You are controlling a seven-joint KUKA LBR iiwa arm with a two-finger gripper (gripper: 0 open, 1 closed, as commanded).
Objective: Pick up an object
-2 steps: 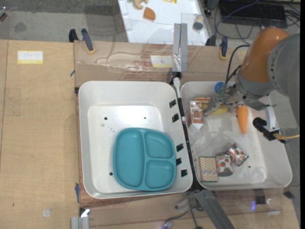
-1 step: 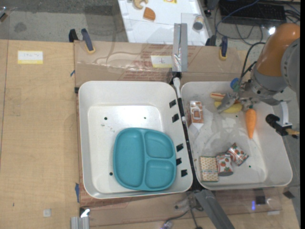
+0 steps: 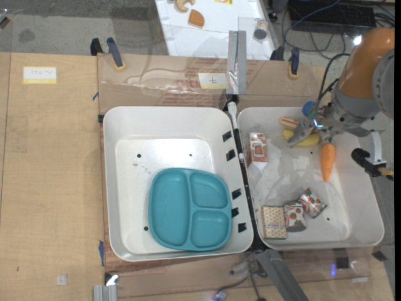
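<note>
The gripper [image 3: 305,130] hovers low in the right bin [image 3: 366,231]; whether it grasps anything, I cannot tell. A yellow banana [image 3: 306,140] lies directly beneath it, an upright orange carrot [image 3: 328,160] just beside.

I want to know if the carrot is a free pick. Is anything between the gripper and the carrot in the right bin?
Nothing visible blocks it. The gripper sits low at the far side of the right bin, over a yellow banana-like toy. The carrot lies just beside it toward the arm, on bare bin floor, apart from the packets nearer the front.
</note>
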